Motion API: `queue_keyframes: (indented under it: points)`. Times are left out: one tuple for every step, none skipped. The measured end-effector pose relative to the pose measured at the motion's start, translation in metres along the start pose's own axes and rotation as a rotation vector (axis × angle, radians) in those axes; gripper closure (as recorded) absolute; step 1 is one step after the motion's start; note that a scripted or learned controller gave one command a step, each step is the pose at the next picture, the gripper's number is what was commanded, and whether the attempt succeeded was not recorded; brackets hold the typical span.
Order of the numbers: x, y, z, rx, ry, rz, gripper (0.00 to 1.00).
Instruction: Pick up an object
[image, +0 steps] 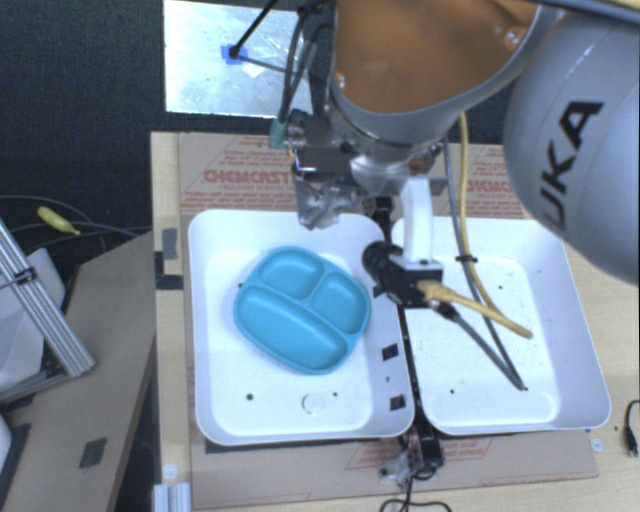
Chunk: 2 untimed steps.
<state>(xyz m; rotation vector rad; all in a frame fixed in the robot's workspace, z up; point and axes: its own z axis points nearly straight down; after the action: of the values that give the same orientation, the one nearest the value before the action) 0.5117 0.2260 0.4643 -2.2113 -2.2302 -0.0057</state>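
Here, a blue divided plate (302, 307) lies flat in the left bin (215, 400), near its middle and slightly toward the far right corner, with bare white floor open along the near edge and the left wall. The right bin (560, 390) sits flush beside it, the two rims meeting along a dark seam that runs from far to near. Both bins rest on a sheet of printed cardboard (235, 172) covering the bench (170, 300), whose left edge drops to a dark floor. The grey and orange arm (430, 60) fills the far right of the scene, its gripper (322, 212) hanging over the far edge of the left bin, just beyond the plate's far rim. Whether its fingers are apart or together cannot be told, and nothing is seen between them.
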Motion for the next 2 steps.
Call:
queue_keyframes:
  points:
    - [0.009,0.04,-0.075,-0.009,0.001,0.003,1.0]
    - [0.009,-0.028,-0.044,0.005,-0.002,0.002,1.0]
